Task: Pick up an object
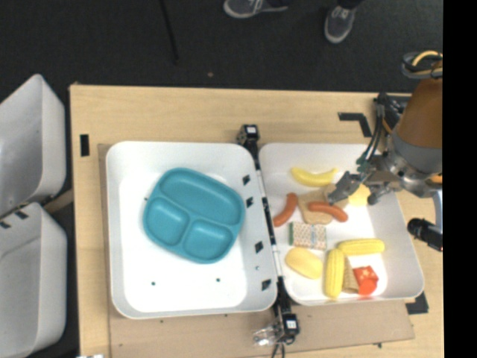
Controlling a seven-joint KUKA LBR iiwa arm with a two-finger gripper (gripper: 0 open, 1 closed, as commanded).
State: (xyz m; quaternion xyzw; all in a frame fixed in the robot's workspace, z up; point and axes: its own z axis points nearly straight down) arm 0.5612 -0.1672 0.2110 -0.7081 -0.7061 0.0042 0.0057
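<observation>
Right bin (406, 233) as landmark. Gripper (358, 189) over bin's upper right part, two dark fingers (339, 187) spread apart, nothing between them. Banana (313, 175) near bin's upper left, just left of gripper. Sausage (328, 212) below gripper; second sausage (285, 209) toward bin's left wall. Two corn cobs (335, 271) (yellow) in bin's lower part. Blue divided plate (194, 215) in neighbouring bin (123, 274), left of landmark.

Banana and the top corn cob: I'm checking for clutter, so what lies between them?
In the camera view, a sausage atop a tan piece lies between the banana and the corn cob.
</observation>
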